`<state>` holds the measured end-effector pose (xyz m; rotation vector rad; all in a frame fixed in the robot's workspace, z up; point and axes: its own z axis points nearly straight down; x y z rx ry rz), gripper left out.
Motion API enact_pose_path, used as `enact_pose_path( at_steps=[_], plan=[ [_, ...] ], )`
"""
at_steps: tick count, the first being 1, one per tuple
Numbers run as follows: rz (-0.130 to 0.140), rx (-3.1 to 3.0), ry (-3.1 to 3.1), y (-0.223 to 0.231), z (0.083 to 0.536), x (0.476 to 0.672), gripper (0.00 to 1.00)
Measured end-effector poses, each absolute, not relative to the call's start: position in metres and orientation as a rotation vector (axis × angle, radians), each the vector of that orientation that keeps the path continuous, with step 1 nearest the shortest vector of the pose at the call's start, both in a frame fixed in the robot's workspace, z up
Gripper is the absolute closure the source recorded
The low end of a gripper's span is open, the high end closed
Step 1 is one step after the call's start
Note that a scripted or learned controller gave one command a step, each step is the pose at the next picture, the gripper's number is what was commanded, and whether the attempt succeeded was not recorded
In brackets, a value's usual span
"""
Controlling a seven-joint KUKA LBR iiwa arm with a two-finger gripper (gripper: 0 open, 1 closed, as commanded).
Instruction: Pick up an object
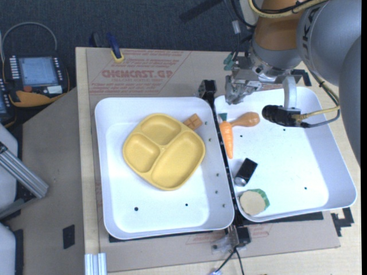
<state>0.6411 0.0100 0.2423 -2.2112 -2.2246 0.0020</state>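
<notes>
Tool (235, 96) hangs over right bin's (321, 176) far left corner, grip state impossible to tell. Carrot (227, 138) lies just nearward of it by left wall, long axis running far-to-near; wooden pear-shaped piece (245, 120) beside its top

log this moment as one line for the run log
end effector: above right bin far-left corner | holding: nothing seen | nearest: carrot, wooden peg | left bin: yellow tray
</notes>
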Motion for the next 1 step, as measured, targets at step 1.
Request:
enact_pose_path(
  at_steps=[1],
  plan=[
    [0.002, -2.212, -2.225, 0.0691, 0.2292, 0.6414, 1.0]
  ],
)
